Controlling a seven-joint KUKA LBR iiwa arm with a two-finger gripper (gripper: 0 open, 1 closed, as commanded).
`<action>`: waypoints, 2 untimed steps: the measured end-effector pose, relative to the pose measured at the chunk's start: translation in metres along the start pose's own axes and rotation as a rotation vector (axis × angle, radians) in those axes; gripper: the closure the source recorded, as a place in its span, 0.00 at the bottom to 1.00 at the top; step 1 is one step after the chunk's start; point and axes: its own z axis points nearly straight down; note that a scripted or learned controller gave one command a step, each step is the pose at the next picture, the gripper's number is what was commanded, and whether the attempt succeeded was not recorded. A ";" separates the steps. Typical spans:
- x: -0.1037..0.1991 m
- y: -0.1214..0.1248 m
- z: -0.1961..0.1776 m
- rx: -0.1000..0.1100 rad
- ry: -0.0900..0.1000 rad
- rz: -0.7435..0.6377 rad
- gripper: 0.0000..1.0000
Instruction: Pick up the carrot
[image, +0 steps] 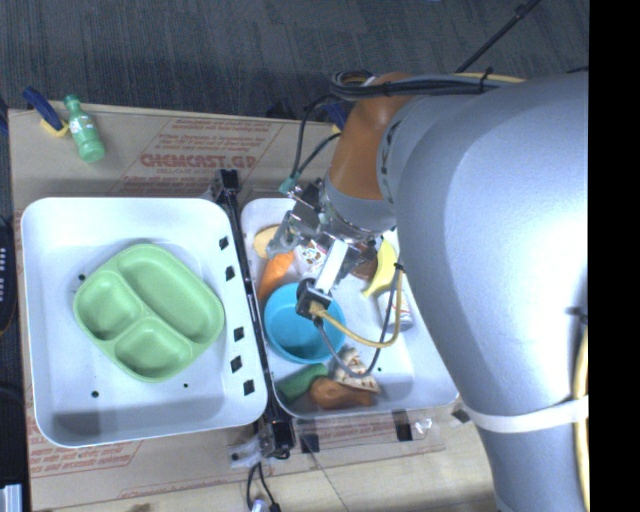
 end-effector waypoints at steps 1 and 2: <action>-0.038 0.050 0.032 0.000 0.001 -0.021 0.00; -0.034 0.062 0.082 -0.012 0.003 0.001 0.00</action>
